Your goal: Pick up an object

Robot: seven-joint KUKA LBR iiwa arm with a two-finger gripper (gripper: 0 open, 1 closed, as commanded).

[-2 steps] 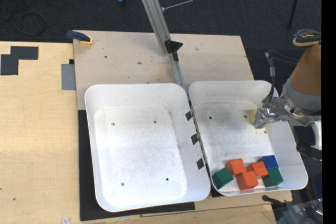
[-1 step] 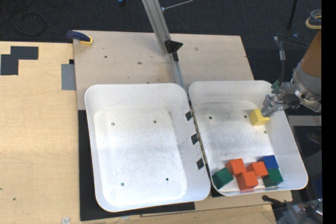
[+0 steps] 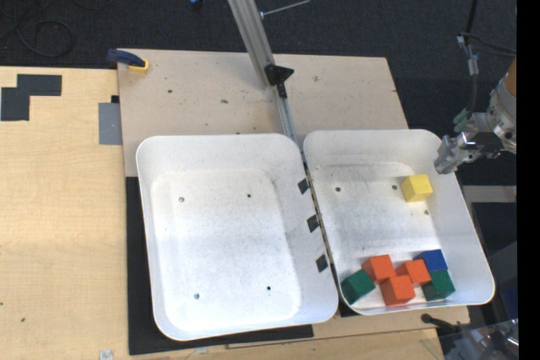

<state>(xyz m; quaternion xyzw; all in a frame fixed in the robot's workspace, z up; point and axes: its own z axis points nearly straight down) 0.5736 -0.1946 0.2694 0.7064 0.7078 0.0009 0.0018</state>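
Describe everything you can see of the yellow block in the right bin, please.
The yellow block is a small cube with a plain, matte surface. It sits flat on the floor of the right bin, in the far part near the right wall. It stands alone, apart from the other blocks. The gripper is above the bin's rim, close by but not touching it.

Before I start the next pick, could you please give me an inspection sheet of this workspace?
Surface: wooden bench bearing the left bin and right bin.
Job's things: in the right bin, a yellow block alone near the far right; orange blocks, green blocks and a blue block clustered at the near edge.
Clutter: blue-and-yellow clamp at the bench's far left corner.
End effector: over the right bin's far right rim, holding nothing visible.
Cables: dark cables on the floor, upper left.
Surroundings: slanted aluminium rail; dark carpet.
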